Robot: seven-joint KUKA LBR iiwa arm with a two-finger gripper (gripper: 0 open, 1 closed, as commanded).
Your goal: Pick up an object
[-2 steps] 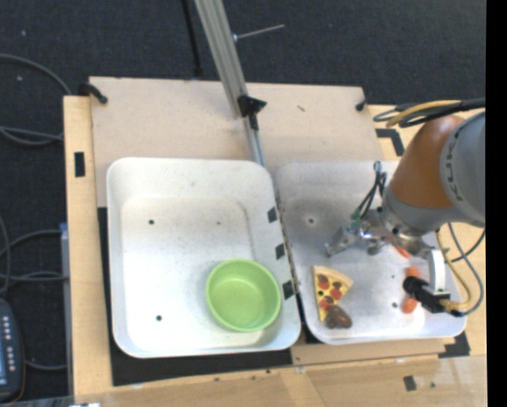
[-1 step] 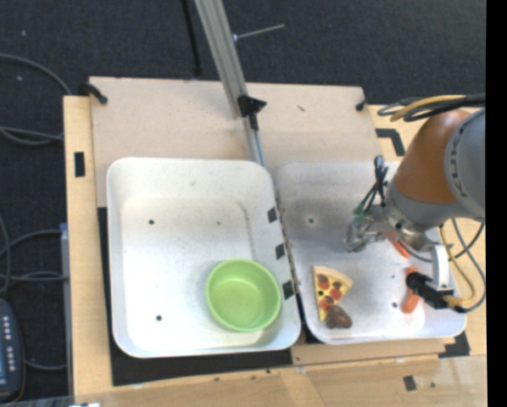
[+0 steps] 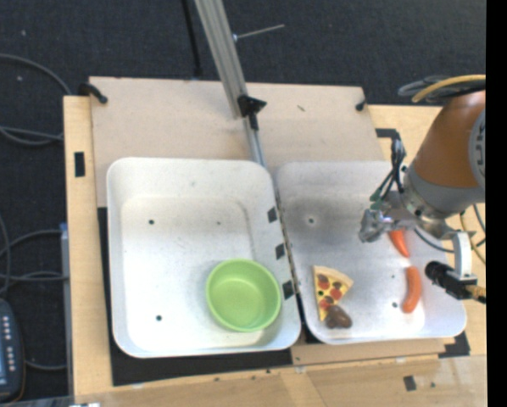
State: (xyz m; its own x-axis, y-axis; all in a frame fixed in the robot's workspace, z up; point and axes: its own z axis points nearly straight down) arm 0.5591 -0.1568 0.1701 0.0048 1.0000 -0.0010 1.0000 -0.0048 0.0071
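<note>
In the right bin lie a small orange carrot-like piece, an orange sausage, a pizza slice and a dark brown lump. My gripper hangs over the right part of this bin, just up and left of the carrot-like piece and close to it. The arm's grey wrist and orange band cover the bin's right rim. A green bowl sits at the front right of the left bin.
A slanted aluminium post rises from behind the seam between the bins. Black clips line that seam. A yellow cable and a black fitting sit at the right bin's right edge.
</note>
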